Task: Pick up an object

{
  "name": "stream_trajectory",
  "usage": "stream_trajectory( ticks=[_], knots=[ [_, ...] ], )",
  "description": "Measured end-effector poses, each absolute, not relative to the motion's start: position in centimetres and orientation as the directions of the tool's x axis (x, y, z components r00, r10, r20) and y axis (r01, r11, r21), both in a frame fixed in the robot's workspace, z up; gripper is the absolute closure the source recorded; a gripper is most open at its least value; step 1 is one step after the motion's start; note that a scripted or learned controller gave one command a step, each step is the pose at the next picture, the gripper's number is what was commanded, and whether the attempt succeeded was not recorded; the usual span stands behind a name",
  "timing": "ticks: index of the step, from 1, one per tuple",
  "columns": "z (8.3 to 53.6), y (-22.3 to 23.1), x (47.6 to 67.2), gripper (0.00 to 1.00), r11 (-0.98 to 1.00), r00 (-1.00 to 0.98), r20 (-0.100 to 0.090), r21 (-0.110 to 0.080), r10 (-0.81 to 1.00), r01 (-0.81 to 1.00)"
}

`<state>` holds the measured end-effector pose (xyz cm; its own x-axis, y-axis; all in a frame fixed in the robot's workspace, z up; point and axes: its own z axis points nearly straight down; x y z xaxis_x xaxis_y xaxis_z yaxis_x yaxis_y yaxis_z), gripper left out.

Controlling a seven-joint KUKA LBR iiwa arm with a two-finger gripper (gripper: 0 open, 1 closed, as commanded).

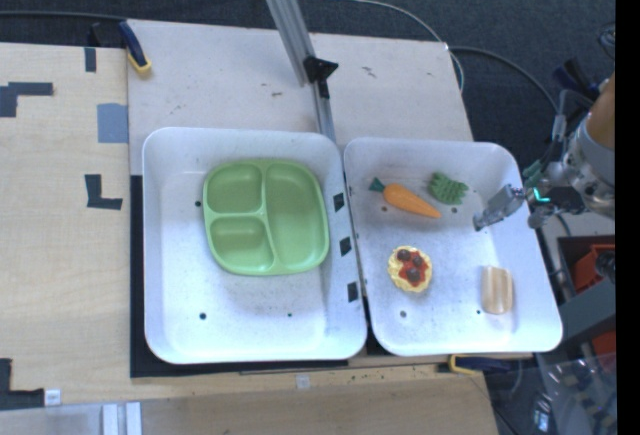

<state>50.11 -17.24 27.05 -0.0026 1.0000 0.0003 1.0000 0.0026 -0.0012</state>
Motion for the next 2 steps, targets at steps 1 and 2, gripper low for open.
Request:
stream_trajectory(
  ticks=[1, 2],
  knots=[
    [22.6, -16.7, 50.2, 0.0, 0.001, -0.001, 0.001, -0.006, 1.0, 1.0],
    [16.6, -16.8, 49.2, 0.0, 0.0, 0.0, 0.002, -0.009, 1.0, 1.0]
  ],
)
